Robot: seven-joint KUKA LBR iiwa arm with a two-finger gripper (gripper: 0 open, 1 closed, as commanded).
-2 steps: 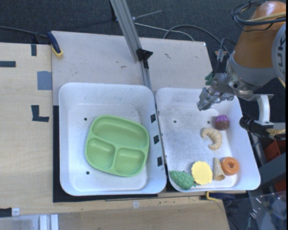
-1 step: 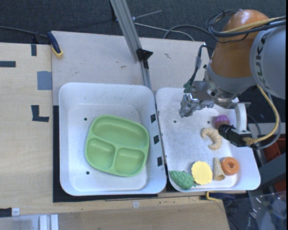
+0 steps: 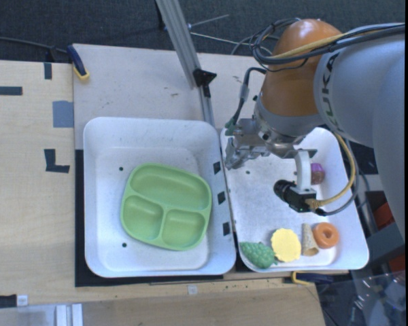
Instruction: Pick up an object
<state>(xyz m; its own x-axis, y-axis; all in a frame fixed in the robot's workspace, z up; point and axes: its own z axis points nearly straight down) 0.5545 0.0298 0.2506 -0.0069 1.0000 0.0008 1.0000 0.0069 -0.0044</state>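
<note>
Along the front edge of the right bin (image 3: pixel 258 202) lie a green leafy toy (image 3: pixel 258 255), a yellow round piece (image 3: pixel 285 244), a tan piece (image 3: pixel 308 240) and an orange ring (image 3: pixel 325 235). A small purple object (image 3: pixel 317 174) rests near that bin's right wall, partly hidden by the arm's white bracket. My gripper (image 3: pixel 233 156) hangs low over the right bin's upper left corner, close to the wall between the bins and well away from all these items. I see nothing held in it.
The left bin (image 3: pixel 102 182) holds a green three-compartment plate (image 3: pixel 166 206). A slanted metal pole (image 3: pixel 183 39) rises behind the bins. A black fitting with a yellow cable (image 3: pixel 296 195) hangs from the arm over the right bin's middle.
</note>
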